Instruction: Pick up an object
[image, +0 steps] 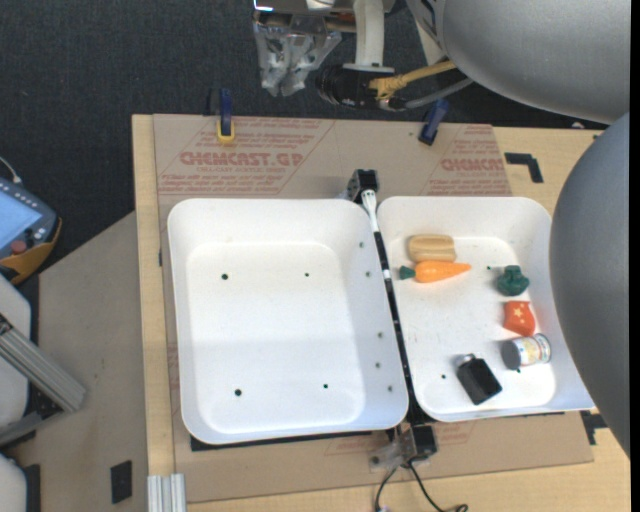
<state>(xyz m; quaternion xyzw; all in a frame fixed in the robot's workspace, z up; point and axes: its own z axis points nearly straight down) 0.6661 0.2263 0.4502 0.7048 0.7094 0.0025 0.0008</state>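
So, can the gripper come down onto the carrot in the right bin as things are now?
Probably yes. The carrot lies uncovered in the right bin; only the bread roll touches its far side. The gripper hangs beyond the bins.

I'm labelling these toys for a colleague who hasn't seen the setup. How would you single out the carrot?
Look in the right bin, at its far half near the divider. The carrot lies there on its side, just in front of the tan bread. It is the long orange piece with a green stem end; the other reddish toy is short and rounded.
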